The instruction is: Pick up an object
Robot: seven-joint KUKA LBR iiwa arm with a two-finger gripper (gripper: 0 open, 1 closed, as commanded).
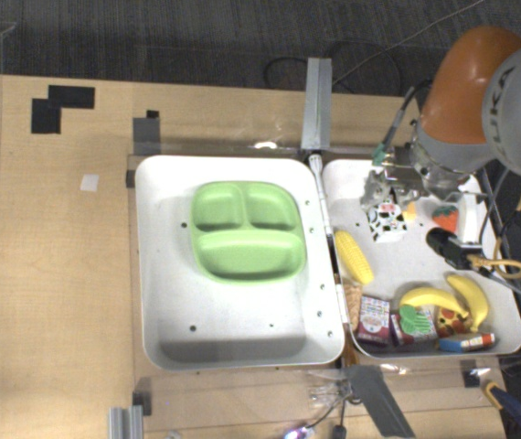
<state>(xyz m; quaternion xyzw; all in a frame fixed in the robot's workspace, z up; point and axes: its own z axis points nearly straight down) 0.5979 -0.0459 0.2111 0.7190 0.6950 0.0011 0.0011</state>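
Observation:
My gripper [378, 190] hangs over the far part of the right bin [515, 335], at the end of the grey arm with the orange band. Just below and in front of it is a small white object with black spots [387, 220]; whether it lies on the bin floor or touches the gripper is unclear. A yellow corn cob [354, 255] lies at the bin's left wall. Two bananas [452, 301] lie near the front right. A small orange and green object [446, 217] shows beside the wrist.
The left bin [164, 337] holds a green divided plate [246, 229]. Along the right bin's front edge are a dark red snack pack [374, 322], a green packet [417, 323] and a red and blue marker [466, 342]. A metal post [316, 103] stands between the bins at the back.

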